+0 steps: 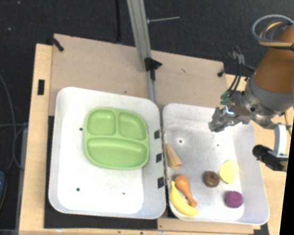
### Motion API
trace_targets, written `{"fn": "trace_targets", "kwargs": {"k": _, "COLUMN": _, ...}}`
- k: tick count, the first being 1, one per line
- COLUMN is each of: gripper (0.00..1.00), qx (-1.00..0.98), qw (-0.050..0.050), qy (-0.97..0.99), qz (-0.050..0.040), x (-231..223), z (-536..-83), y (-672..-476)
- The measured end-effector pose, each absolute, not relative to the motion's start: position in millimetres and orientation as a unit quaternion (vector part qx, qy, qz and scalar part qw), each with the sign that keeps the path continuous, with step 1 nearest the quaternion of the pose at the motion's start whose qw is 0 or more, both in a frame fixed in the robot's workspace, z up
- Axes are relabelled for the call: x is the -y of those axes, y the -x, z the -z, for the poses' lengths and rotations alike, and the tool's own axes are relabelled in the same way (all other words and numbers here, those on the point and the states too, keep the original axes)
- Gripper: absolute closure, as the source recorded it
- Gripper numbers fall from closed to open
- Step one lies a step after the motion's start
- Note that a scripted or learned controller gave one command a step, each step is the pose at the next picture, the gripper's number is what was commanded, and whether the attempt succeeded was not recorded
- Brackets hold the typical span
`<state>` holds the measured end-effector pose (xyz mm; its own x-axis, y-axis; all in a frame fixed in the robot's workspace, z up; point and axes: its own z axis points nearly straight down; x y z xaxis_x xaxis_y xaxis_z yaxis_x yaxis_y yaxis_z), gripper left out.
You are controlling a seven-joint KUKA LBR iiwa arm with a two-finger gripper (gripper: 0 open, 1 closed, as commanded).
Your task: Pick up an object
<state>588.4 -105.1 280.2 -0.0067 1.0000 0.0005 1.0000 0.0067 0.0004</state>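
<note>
Nearest the camera, a yellow banana [183, 203] is seen against the front wall of the right bin [199, 126], with an orange carrot-like piece [185, 188] lying just beside it. Above the bin's rear part the gripper [219, 121] is seen hanging, with nothing visible between its fingers; whether they are spread or closed cannot be told. Forward of it, on the bin floor, a brown doughnut-shaped piece [211, 178], a pale yellow piece [229, 171] and a purple piece [233, 199] are grouped near one another. A tan cone [173, 156] is set by the bin's left wall. A green divided plate [117, 139] is held by the left bin [63, 184] on the worktop [105, 66].
</note>
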Motion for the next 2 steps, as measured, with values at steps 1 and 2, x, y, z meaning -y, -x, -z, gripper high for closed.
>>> {"fn": "trace_targets", "kwargs": {"k": 1, "gripper": 1.0, "qx": 0.71, "qw": -0.001, "qy": 0.705, "qz": 0.0007, "x": 49, "z": -282, "y": -599.9}}
{"fn": "trace_targets", "kwargs": {"k": 2, "gripper": 1.0, "qx": 0.709, "qw": 0.0, "qy": 0.705, "qz": 0.0006, "x": -3, "z": -281, "y": -604.3}}
